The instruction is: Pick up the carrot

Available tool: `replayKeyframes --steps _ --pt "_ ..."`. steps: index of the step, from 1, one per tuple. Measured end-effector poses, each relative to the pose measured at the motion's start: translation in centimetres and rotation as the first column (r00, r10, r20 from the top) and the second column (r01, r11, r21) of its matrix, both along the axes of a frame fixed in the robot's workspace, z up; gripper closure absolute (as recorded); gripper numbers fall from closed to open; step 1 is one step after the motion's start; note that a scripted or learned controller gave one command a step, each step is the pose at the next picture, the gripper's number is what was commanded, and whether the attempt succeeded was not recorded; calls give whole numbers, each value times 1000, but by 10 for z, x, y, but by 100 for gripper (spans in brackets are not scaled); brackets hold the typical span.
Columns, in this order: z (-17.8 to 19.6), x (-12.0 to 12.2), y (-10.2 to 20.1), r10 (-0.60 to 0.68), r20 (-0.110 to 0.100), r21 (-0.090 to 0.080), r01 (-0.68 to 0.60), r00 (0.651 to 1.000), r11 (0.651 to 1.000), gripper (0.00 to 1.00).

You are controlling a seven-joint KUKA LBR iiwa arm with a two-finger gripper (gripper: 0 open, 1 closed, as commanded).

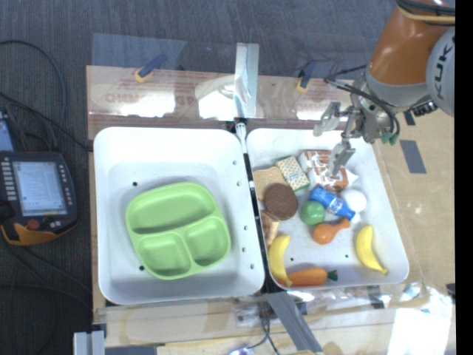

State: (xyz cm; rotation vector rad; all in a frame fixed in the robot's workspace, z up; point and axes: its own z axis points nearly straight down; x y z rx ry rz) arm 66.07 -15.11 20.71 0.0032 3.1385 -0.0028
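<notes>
Orange carrot (308, 276), yellow bananas (368, 248), green tray (177, 230), white bins (111, 168).

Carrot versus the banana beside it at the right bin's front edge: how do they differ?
The carrot is orange with a dark green stem end; the banana is yellow. The carrot lies straight along the front wall of the right bin; the banana curves up along the left wall. The carrot looks shorter than the banana. Both lie flat, meeting near the front-left corner.

Bright, even overhead light; glare on plastic sheet (170, 95); slightly soft focus.
</notes>
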Motion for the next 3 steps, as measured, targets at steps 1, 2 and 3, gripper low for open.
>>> replayKeyframes --steps 1,2,3 --pt "-28 -77 -20 66 -4 1 -66 998 998 0" --pt "-116 -111 -52 118 13 -5 -118 993 993 0" --pt "-114 -163 -15 1 21 -6 0 1000 1000 0"
